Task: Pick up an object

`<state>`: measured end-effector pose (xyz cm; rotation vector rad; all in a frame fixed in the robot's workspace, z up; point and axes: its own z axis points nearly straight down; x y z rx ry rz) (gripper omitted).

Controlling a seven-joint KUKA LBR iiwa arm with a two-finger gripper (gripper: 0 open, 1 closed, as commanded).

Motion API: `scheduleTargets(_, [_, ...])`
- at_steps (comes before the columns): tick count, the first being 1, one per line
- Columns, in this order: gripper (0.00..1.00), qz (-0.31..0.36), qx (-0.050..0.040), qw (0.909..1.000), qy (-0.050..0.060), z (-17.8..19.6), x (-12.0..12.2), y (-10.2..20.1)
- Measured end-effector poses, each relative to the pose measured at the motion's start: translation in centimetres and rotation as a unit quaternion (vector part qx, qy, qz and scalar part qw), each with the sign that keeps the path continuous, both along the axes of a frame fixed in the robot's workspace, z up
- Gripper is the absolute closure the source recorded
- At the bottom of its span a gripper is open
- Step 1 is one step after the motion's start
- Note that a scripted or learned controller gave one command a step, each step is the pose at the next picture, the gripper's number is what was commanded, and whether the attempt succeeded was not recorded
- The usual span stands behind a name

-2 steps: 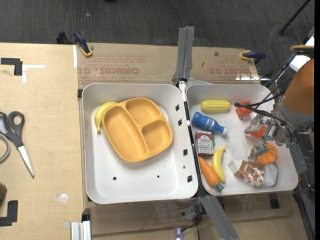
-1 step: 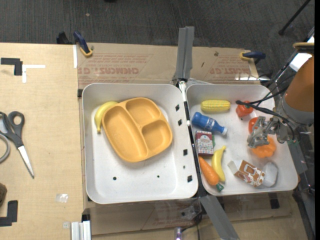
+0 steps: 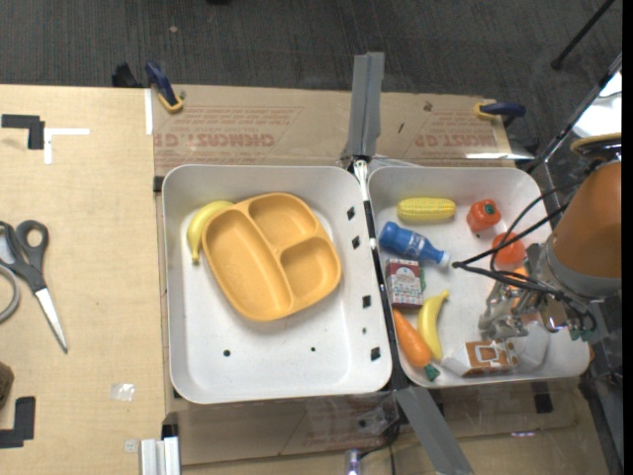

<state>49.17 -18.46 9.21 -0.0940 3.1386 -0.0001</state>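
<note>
The right bin [image 3: 465, 178] holds a yellow corn cob [image 3: 426, 209], a red tomato [image 3: 484, 216], a blue bottle [image 3: 411, 243], a small red and green box [image 3: 405, 284], a banana [image 3: 431, 320], a carrot [image 3: 410, 336] and a small brown carton [image 3: 487, 357]. My gripper [image 3: 502, 317] hangs low over the bin's right front part, just above the brown carton and right of the banana. Nothing is visibly held in it. An orange object [image 3: 509, 252] lies partly behind the black cables beside the wrist.
The left bin [image 3: 267, 374] carries a yellow divided plate [image 3: 270, 255] with a second banana [image 3: 203, 225] at its left rim. Scissors [image 3: 38, 277] lie on the bench at far left. The arm's orange band [image 3: 599, 221] and cables [image 3: 514, 236] overhang the right bin's right side.
</note>
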Motion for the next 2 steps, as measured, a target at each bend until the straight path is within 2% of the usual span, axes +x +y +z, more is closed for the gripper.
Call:
scheduleTargets(1, [1.0, -0.094, -0.0002, 0.9956, -0.001, 17.8, 4.6, -2.7])
scheduleTargets(2, [1.0, -0.054, 0.0001, 0.9985, 0.0, 4.9, 0.9, -3.7])
